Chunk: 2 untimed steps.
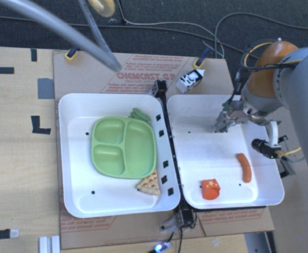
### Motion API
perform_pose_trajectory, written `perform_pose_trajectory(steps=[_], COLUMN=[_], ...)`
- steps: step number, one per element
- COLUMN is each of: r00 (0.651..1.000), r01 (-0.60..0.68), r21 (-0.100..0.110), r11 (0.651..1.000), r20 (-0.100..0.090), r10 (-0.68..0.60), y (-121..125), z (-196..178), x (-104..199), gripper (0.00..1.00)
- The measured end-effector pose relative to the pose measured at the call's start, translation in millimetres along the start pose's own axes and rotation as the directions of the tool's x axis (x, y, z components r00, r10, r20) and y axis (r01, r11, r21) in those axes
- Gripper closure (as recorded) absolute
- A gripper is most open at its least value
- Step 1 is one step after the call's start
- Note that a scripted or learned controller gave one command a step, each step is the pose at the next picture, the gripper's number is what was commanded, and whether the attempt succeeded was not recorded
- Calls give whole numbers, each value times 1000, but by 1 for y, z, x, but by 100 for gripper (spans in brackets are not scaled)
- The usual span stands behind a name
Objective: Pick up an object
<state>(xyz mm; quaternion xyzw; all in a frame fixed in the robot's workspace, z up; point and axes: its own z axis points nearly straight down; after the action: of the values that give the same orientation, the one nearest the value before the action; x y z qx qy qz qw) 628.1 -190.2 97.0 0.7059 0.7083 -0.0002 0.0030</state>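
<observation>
Looking down on the desk [17, 157] from the fixed camera, two shallow white bins sit side by side on a sheet of cardboard [143, 73] with red print. Over in the left bin [72, 194] lies a green divided plate [123, 146], three compartments facing up, and a wedge of toy pizza [149, 184] is tucked just under the plate's near right corner, touching it. A small dark green bit [139, 114] peeks out at the plate's far edge.

Now the right bin [272, 196]: the grey arm [293, 83] with its orange band reaches in from the right, and the gripper [223, 123] is down low over the bin's far half, close to the floor. Whether its tips are spread or pressed together cannot be told from this angle, and nothing is seen between them. The candidates for picking lie well apart from it, nearer the front: an orange sausage [244, 167] lying lengthways toward the right wall, and a red toy fruit with yellow specks [210, 188] near the front wall. The two sit near each other without touching.

Beyond the bins, a small black-and-white object [189, 79] rests on the cardboard
</observation>
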Motion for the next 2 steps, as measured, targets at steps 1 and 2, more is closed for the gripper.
perform_pose_trajectory(steps=[1, 2], r00=[1000, 1000], r01=[-2, -2], r21=[1, 0], r11=[1000, 1000], r20=[-4, -3], r10=[2, 2], y=[4, 4], z=[-44, -89], x=[-4, -10], gripper=[100, 100])
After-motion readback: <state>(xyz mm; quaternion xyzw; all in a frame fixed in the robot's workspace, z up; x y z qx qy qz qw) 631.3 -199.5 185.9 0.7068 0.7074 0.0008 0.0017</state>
